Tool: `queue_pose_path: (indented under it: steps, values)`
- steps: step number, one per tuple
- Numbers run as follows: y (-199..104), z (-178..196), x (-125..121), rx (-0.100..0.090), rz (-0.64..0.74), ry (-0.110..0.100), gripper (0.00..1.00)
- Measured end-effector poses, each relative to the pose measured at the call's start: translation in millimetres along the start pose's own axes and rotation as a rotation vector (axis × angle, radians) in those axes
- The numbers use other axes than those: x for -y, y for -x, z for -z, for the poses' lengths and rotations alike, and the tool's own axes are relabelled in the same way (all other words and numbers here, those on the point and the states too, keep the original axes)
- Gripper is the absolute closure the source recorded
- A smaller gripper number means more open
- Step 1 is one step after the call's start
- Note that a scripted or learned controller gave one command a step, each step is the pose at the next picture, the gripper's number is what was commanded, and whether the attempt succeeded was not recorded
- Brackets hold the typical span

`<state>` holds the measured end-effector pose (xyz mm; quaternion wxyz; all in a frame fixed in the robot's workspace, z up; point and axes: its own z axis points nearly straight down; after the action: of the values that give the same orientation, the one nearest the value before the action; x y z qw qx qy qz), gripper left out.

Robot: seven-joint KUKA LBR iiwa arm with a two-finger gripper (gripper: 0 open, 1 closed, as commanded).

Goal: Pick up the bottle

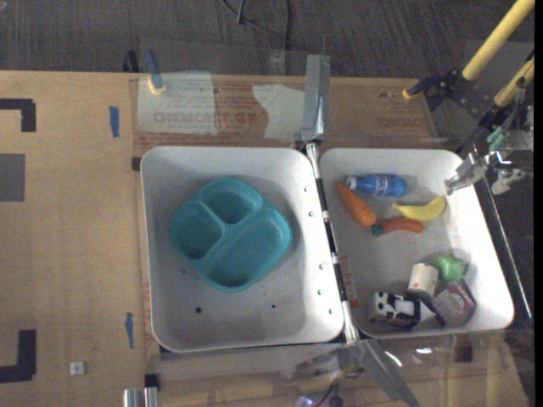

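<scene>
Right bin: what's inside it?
Right bin holds a blue bottle, carrot, banana, a red-orange piece, and a cluster of small items at the near end; anything beneath that cluster is covered.

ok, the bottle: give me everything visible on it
The bottle is blue, plastic-looking, with a white cap at its left end and a pale label patch mid-body. It lies on its side, roughly horizontal, near the back wall of the right bin. The carrot's top end sits just below its cap, maybe touching. Nothing grips it.
</scene>
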<state>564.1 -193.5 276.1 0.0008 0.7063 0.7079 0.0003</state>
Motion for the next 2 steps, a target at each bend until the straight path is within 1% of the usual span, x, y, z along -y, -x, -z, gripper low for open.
queue_pose_path:
  steps: [1,2]
  values:
    - [-64,-147,-27,-0.001,0.005,-0.001,0.0]
    - [-8,-190,-93,-0.002,0.187,-0.007,0.0]
